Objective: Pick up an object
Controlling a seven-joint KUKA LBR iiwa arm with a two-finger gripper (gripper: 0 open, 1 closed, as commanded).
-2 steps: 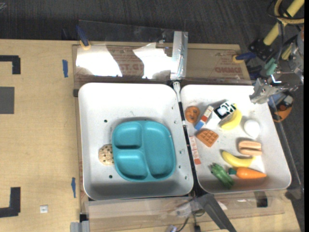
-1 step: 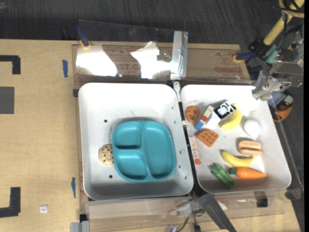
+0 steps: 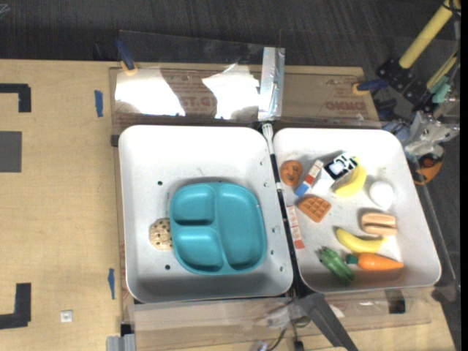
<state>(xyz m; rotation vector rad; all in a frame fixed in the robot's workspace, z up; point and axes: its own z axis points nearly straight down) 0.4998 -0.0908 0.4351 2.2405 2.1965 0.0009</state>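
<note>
Objects for picking: lay together in the right bin (image 3: pixel 420 218), none lifted.
Back row: orange ball (image 3: pixel 291 171) near the bin's left wall; small red, white and blue block (image 3: pixel 313 175) just beside it; black and white item (image 3: pixel 340 165) touching the upper banana (image 3: pixel 351 181).
White egg-like piece (image 3: pixel 382 193): sat right of the upper banana, apart from it.
Waffle (image 3: pixel 314 208): lay flat below the block, near the left wall.
Hot dog (image 3: pixel 377 222): rested below the egg-like piece, just above the lower banana (image 3: pixel 356 240).
Carrot (image 3: pixel 379 262): lay at the front, touching the lower banana, tip pointing right.
Green vegetable (image 3: pixel 336 263): lay just left of the carrot, at the front.
Gripper (image 3: pixel 428 148): seen as grey metal parts outside the right bin's far right corner, above the bench edge, touching no object; open or closed could not be told.
Left bin (image 3: pixel 139 159): stood beside the right bin, walls touching.
Teal divided plate (image 3: pixel 217 225): sat in the left bin, toward its front.
Cookie (image 3: pixel 160 234): lay against the plate's left edge, partly tucked under it.
Bench (image 3: pixel 51 218): tan board marked with black corner marks and blue tape.
</note>
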